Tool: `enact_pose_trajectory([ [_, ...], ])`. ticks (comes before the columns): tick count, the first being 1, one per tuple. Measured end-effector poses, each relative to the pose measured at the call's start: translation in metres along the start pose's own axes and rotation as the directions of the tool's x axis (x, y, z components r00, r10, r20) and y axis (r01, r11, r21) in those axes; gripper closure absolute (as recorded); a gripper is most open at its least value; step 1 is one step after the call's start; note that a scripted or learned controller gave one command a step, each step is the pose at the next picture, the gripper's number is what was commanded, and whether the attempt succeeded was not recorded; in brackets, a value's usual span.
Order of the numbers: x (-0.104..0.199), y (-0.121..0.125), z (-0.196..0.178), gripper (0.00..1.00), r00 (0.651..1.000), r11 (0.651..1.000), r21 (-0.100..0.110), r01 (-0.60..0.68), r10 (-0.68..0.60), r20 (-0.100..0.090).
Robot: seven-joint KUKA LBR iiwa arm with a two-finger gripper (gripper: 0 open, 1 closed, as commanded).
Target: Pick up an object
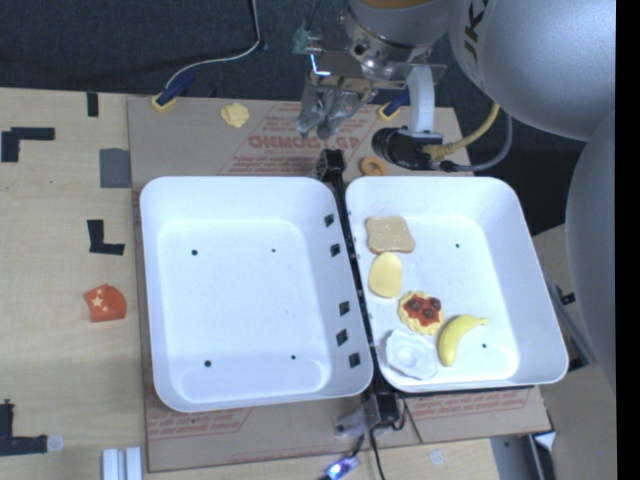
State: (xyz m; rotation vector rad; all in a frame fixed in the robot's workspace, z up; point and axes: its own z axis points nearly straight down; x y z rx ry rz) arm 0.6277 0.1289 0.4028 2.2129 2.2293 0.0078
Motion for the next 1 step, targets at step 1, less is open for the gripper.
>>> enact_pose_trajectory([
  [1, 0.0483, -0.0359, -0.0520, 1.00, 1.000, 1.000, 0.000, 0.001, -0.001, -0.001],
])
